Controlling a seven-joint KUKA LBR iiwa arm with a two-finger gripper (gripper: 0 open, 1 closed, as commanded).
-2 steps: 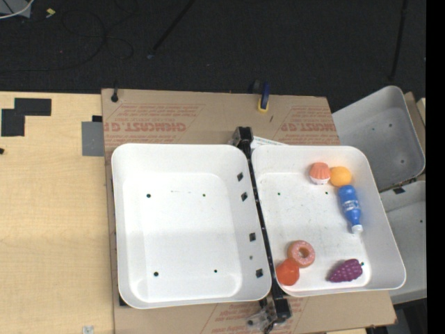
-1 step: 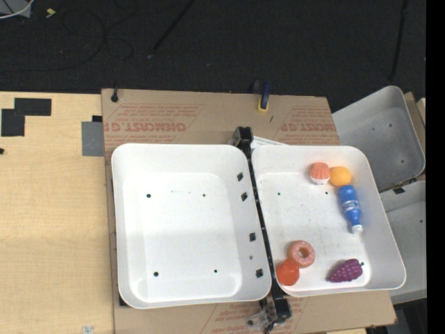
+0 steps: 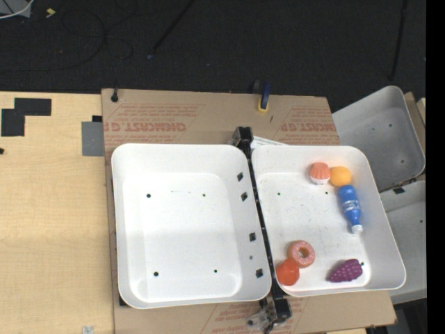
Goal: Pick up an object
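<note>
Right bin [image 3: 389, 256] carries all the candidates: pink donut [image 3: 302, 253] touching a red tomato [image 3: 287, 273] near the divider, purple grapes [image 3: 345, 271] at the front, blue bottle [image 3: 350, 208] along the far side below an orange [image 3: 340, 176] and a pink-white cupcake [image 3: 319, 172]. Left bin [image 3: 132, 186] has nothing to pick. Claw state: cannot tell. Judgement: the grapes stand apart from their neighbours, so they look the cleanest target; descend straight over their middle, clear of the bin wall.
</note>
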